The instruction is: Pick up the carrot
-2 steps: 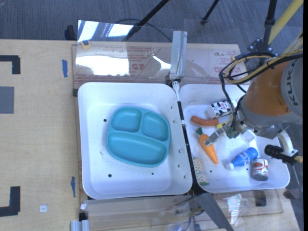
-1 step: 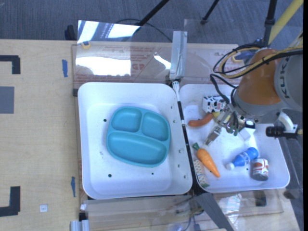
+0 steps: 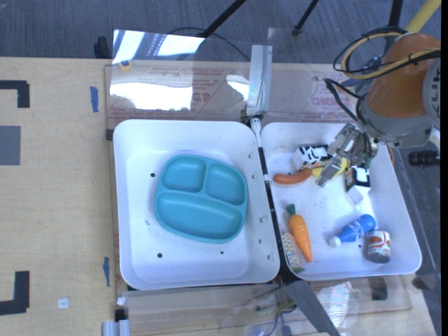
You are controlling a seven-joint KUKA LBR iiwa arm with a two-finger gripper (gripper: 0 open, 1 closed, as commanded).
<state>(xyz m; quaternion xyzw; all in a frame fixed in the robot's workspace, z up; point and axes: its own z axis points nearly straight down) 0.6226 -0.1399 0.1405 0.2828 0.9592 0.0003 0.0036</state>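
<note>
Two shallow white bins are seen from above, set side by side on a pale wooden table (image 3: 49, 208). The left bin (image 3: 129, 187) is occupied by a teal plate (image 3: 201, 198) divided into three compartments, laid near the bin's centre.

The carrot (image 3: 300, 235) is found in the right bin (image 3: 404, 219), toward 7 o'clock from that bin's centre and near its left wall. It is laid flat on the white floor, with its green top pointed to 11 o'clock and its orange tip pointed to 5 o'clock. Nothing is seen gripping it. A small speckled packet (image 3: 290, 249) is wedged between the carrot and the bin's left wall, just beside the carrot at its 8 o'clock.

The grey arm, with its orange band, is reached in from 2 o'clock. Its end effector (image 3: 336, 162) is held over the upper part of the right bin, at 1 o'clock from the carrot and well apart from it. Whether the end effector is open or closed cannot be told, as it is small and cluttered in the view.

A reddish-brown sausage (image 3: 292, 178) is laid near the end effector at its 8 o'clock, and a black-and-white toy (image 3: 312, 152) is placed just above the sausage. A blue bottle (image 3: 355, 230) with a white cap is laid at 5 o'clock in the bin, and a red-and-white can (image 3: 378, 246) is set just beside it at its 4 o'clock.
</note>
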